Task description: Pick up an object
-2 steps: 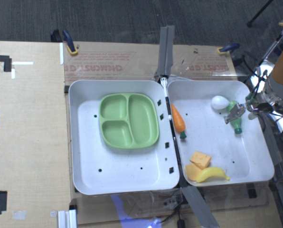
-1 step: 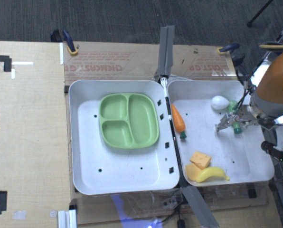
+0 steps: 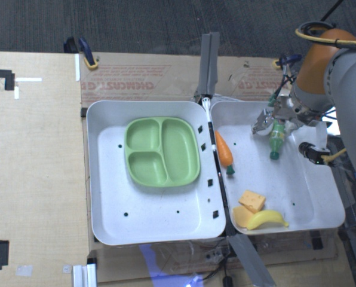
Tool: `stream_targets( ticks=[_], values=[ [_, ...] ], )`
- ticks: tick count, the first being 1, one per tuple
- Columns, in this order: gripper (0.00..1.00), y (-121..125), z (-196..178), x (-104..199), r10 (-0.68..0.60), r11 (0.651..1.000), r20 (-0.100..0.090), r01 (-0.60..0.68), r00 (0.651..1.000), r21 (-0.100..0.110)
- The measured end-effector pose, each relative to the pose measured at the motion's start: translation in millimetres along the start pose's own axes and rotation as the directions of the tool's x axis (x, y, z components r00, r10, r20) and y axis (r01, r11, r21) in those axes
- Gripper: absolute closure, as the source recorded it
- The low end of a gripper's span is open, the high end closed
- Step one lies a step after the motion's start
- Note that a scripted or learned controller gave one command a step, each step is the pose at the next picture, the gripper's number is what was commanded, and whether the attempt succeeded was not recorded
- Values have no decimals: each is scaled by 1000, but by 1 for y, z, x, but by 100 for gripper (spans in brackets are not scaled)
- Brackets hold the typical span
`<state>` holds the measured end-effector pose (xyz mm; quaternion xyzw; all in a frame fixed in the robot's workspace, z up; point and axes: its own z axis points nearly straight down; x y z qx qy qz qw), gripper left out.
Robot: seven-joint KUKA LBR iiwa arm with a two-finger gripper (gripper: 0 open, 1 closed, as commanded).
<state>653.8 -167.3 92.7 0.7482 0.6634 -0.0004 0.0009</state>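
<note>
Two white bins sit side by side on the tabletop [image 3: 34,178]. The left bin [image 3: 106,214] holds one green divided plate [image 3: 162,152]. The right bin [image 3: 321,208] holds one carrot [image 3: 224,152], one cheese wedge [image 3: 252,201], one banana [image 3: 266,220] and one green bottle [image 3: 276,137]. The bottle stands nearly upright at the bin's far right, its long axis running top to bottom in the view, clamped between the fingers of the hand [image 3: 275,122].

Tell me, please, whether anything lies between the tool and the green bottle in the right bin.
Nothing visible does: the tool sits right at the top of the green bottle, with the carrot lying apart, nearer the divider.
</note>
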Motion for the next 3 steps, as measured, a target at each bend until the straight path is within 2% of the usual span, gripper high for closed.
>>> stream_targets(
  ticks=[1, 2, 3],
  values=[
    [100, -8, -3, -5, 2, 1000, 5, -2, 1000, 30],
    [100, -6, -99, 95, 41, 999, 0, -41, 999, 2],
    [100, -46, -108, 113, -200, 980, -1, 200, 980, 3]
  ],
)
